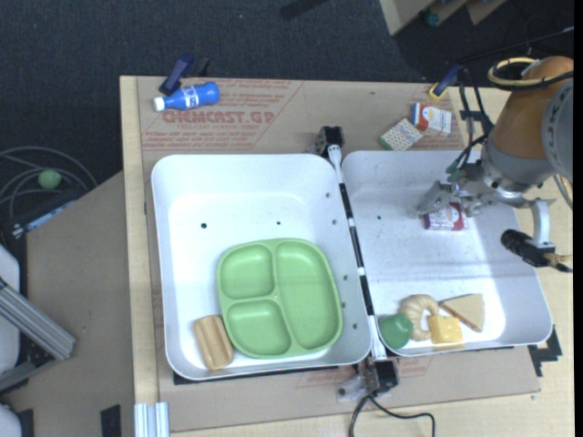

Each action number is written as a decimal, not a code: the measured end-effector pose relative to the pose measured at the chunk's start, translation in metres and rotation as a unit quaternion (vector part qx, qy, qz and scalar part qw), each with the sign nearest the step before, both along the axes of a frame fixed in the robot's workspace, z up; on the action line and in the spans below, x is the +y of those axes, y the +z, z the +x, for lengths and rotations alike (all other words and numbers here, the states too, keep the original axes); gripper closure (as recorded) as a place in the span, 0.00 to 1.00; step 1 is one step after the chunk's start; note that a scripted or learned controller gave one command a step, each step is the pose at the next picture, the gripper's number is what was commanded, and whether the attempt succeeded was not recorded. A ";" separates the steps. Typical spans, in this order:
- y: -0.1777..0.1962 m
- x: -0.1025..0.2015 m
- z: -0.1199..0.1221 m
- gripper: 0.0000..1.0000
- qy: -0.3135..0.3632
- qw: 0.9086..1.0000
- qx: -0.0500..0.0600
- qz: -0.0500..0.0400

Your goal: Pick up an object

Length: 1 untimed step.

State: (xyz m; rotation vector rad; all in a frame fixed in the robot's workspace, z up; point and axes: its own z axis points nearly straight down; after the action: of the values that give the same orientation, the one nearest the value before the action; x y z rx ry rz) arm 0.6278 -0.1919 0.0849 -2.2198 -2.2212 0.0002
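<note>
Here, gripper (445,200): low in the right bin (401,253), far part; fingers state I cannot tell.
Object: small red-and-white packet (446,218), touching the gripper.
Left bin (182,198): green divided plate (276,296).

The bench (137,198) is a light wooden board with red print across its far part, and two shallow white bins sit on it side by side, the left bin (173,235) and the right bin (401,176) touching along a dark middle seam. On the far left of the board lies a blue-and-white bottle (187,96) beside a dark blue clamp (176,74). Far right, just beyond the right bin, lie a small chequered packet (399,136) and a small red-and-white carton (432,117).
</note>
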 end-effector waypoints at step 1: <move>0.010 0.000 0.000 1.00 0.000 1.000 -0.001 0.000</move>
State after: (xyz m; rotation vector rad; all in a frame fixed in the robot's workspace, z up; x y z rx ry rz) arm 0.6283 -0.1920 0.0951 -2.2203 -2.2234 -0.0007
